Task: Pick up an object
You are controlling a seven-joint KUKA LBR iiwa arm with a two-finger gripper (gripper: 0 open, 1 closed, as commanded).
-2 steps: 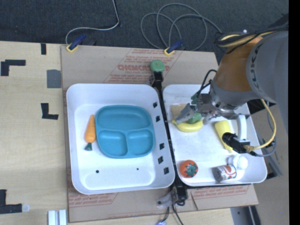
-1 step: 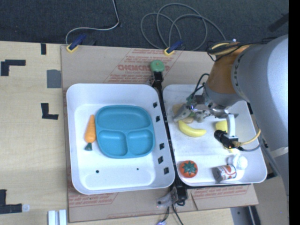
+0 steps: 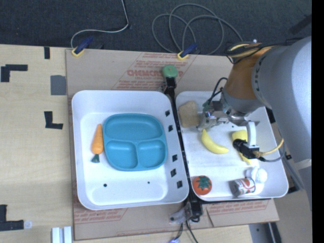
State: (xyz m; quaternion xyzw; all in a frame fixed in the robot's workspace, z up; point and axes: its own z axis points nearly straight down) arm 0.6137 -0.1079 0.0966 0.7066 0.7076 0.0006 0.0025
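Note:
In the right bin (image 3: pixel 273 186) a yellow banana (image 3: pixel 213 143) lies near the middle, and a tan bread-like piece (image 3: pixel 188 113) rests at the bin's upper left. My gripper (image 3: pixel 208 121) hangs low just above the banana's upper end, between it and the tan piece. A red tomato (image 3: pixel 202 184) sits at the front left of that bin, and a crushed can (image 3: pixel 248 185) lies at the front right. A second yellow object (image 3: pixel 241 139) is partly hidden under the arm's cabling. The left bin holds a blue divided plate (image 3: pixel 135 140) and an orange carrot (image 3: pixel 96 141).
The grey arm with its orange band (image 3: pixel 243 77) covers the right bin's back right corner. A black divider (image 3: pixel 174 135) runs between the bins. Cables loop on the dark floor behind the bench, beside a green knob (image 3: pixel 169 71).

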